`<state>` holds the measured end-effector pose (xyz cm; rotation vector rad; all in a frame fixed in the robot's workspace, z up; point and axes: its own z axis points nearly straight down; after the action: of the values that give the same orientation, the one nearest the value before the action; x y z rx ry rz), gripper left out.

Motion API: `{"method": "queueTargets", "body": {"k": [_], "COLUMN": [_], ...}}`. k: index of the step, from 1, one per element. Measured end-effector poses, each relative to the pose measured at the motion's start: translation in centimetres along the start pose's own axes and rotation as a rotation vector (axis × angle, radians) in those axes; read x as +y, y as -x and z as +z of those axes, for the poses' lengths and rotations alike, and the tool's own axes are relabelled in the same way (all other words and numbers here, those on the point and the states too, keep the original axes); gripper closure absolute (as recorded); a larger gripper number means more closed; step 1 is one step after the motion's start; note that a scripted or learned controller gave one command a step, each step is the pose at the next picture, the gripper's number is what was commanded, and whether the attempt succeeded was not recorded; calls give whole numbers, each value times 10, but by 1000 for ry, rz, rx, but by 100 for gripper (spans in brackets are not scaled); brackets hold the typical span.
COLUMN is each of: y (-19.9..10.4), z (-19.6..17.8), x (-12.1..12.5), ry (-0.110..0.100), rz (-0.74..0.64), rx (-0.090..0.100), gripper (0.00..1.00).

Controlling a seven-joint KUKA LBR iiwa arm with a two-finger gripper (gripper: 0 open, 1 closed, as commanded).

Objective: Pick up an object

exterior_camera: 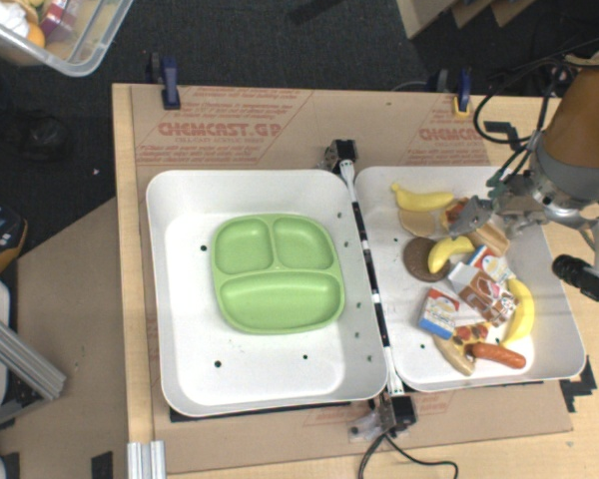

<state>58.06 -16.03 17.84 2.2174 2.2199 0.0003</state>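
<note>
Camera view has the gripper (476,215) low in the right bin (569,357), can't tell its grip state. A toy banana (449,253) sits just at its 7 o'clock, long axis running roughly 2-to-8.

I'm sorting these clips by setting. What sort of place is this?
Probably a robotics lab bench, not a kitchen: two white bins clamped on a board, toy food such as a banana, and the arm's gripper among it.
</note>
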Motion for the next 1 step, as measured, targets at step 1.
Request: {"method": "queueTargets", "body": {"k": [1], "y": [41], "z": [100], "x": [59], "ry": [-1], "rz": [1], "rx": [0], "gripper": [0]}}
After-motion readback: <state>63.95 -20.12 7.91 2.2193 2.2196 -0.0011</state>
